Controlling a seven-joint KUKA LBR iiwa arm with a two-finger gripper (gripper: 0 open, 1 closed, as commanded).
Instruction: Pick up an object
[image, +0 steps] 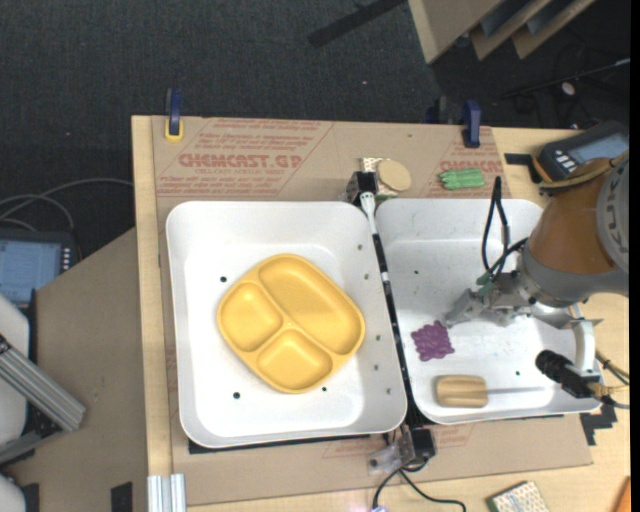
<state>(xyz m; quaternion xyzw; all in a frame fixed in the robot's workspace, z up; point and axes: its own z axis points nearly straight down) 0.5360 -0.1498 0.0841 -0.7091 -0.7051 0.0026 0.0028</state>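
In the right bin (520, 225) a small purple bunch-shaped object (432, 341) lies left of centre on the floor. A tan oblong block (460, 391) lies near the bin's front wall. My gripper (468, 307) hangs low over the right bin, pointing left, a short way above and to the right of the purple object and apart from it. The grey arm with its orange band (572, 228) reaches in behind the gripper. I see nothing held in the gripper. A yellow divided plate (290, 322) lies in the middle of the left bin (200, 240).
A green object (460, 180) and a round tan disc (395, 177) sit on the brown board behind the right bin. Blue clamps (175, 112) (470, 125) hold the board's back edge. A black part (565, 371) of the arm's gear overhangs the right bin's front right corner.
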